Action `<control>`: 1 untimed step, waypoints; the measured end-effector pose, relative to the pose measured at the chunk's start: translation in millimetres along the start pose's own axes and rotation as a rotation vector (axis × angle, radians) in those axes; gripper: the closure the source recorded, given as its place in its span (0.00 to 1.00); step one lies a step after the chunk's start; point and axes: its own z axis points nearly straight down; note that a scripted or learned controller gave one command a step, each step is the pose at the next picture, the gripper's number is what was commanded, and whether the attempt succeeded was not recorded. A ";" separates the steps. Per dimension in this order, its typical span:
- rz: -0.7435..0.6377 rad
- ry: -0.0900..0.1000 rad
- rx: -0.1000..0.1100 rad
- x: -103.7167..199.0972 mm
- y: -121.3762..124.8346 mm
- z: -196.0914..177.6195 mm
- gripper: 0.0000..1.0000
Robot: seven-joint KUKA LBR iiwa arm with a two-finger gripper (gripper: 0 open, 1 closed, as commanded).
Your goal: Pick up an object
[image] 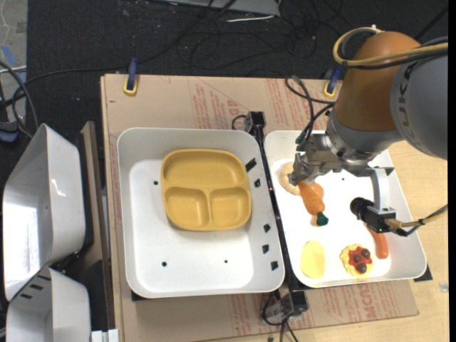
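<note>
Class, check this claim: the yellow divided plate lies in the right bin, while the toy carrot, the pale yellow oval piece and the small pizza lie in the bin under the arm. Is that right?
Not quite. The camera view shows the yellow divided plate in the left bin, not the right one. The rest holds: the toy carrot, the pale yellow oval piece and the small pizza lie in the right bin, under the arm.

A cardboard-topped bench (214, 98) bears two white bins (135, 212) (406, 262) side by side.

End effector (308, 171) fingers masked by wrist (state unclear); cream item (287, 179) half hidden beneath arm.
</note>
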 end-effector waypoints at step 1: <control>-0.001 0.001 0.000 55.9 17.9 13.0 1.00</control>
